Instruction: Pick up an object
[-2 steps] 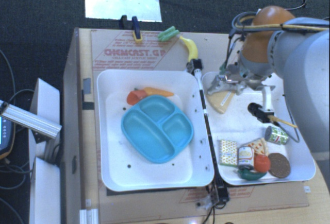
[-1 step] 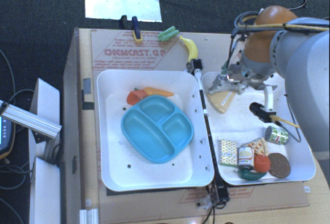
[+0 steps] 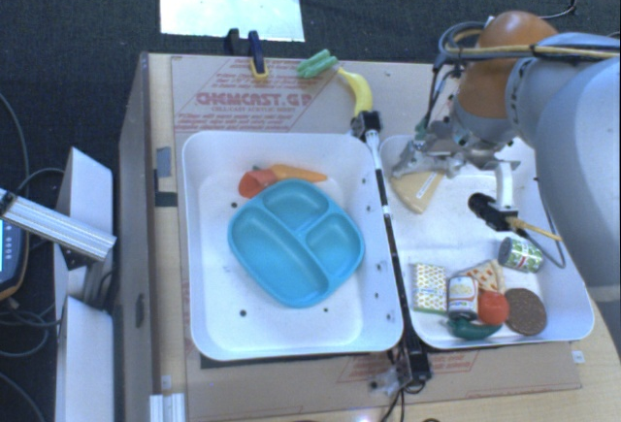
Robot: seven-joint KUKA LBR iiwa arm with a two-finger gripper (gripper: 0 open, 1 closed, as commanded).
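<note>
2 white bins, gripper [image 3: 430,158] low at the right bin's [image 3: 572,308] far-left corner above a pale wedge [image 3: 419,190], finger state unclear, blue divided plate [image 3: 295,242] in the left bin [image 3: 213,313].

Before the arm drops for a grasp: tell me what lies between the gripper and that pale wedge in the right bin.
Nothing visible does. The gripper hangs at the upper left of the right bin, right above the pale wedge. The toy clutter sits apart along the bin's lower edge.
</note>
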